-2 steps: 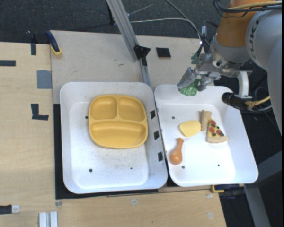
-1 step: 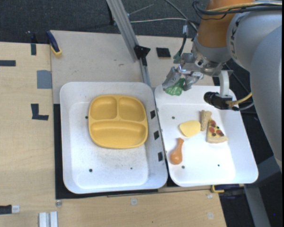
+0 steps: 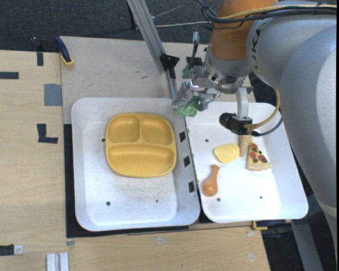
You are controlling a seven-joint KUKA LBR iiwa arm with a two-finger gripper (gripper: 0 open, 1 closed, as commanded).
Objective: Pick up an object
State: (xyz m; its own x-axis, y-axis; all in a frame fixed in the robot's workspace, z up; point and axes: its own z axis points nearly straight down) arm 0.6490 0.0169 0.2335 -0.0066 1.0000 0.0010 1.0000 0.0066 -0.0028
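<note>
We read the pick as well advanced: our gripper (image 3: 190,102) hangs over the top end of the ridge where the two bins meet, and a small green object (image 3: 187,109) sits pinched between its fingers, so the jaws are closed on it. Judging by how it rides with the tool above the bin rims, it looks already lifted; what seems left is to carry it clear and prove the hold lasts. The green object is small, dark green and somewhat crumpled or leafy in outline, partly hidden by the fingers, so we cannot name it with confidence. Below the gripper and to its left, the yellow divided plate (image 3: 140,144) lies flat in the left bin (image 3: 90,208). Below and to its right, in the right bin (image 3: 282,205), rest a pale yellow piece (image 3: 226,153), a pizza slice (image 3: 256,158) just beside it, and an orange drumstick-shaped toy (image 3: 211,180) a little lower, all well apart from the tool.
</note>
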